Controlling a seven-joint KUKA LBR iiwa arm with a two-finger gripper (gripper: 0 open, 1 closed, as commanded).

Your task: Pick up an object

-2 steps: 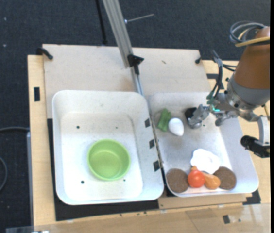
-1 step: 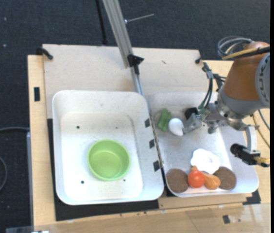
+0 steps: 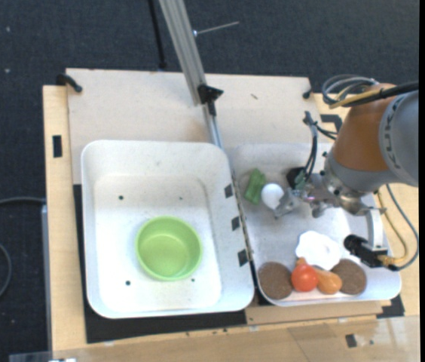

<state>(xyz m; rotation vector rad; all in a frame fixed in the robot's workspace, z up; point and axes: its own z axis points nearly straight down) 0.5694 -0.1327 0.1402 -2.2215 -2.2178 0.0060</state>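
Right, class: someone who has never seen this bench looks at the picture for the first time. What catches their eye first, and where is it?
The bright green bowl stands out first, alone in the left bin. Next comes the grey and orange arm reaching in from the right over the right bin, its pincer low beside a white ball and a green object. Along that bin's near edge sit a red tomato-like piece, two brown discs and a white lump.

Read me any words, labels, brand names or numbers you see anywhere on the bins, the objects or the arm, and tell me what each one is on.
No readable text anywhere: none on the two shallow white bins, the lime-green plastic bowl, the small objects in the right bin, or the grey arm's orange band.
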